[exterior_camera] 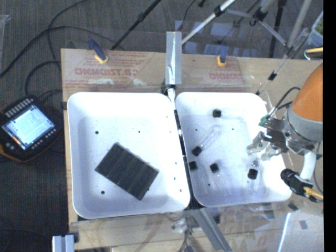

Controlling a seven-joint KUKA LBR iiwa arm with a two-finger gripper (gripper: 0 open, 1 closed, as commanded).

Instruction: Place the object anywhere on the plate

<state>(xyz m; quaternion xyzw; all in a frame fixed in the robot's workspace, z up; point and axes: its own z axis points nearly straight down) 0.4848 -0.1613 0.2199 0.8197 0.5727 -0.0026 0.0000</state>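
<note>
Two white bins on our tabletop point(105, 67).
We see the ridged black plate point(126, 170) lying diagonal in the left bin point(84, 109); the tool's point(260, 150) grip we cannot tell.

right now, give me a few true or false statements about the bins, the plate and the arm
1. The dark plate lies in the left bin. True.
2. The small black pieces sit on the plate. False: they lie scattered in the right bin.
3. The gripper is over the left bin. False: it is at the right bin's right side.
4. The two bins sit side by side, edges meeting. True.
5. A handheld screen lies left of the bench. True.
6. The plate is round and white. False: it is dark, ridged and rectangular, lying askew.
</note>
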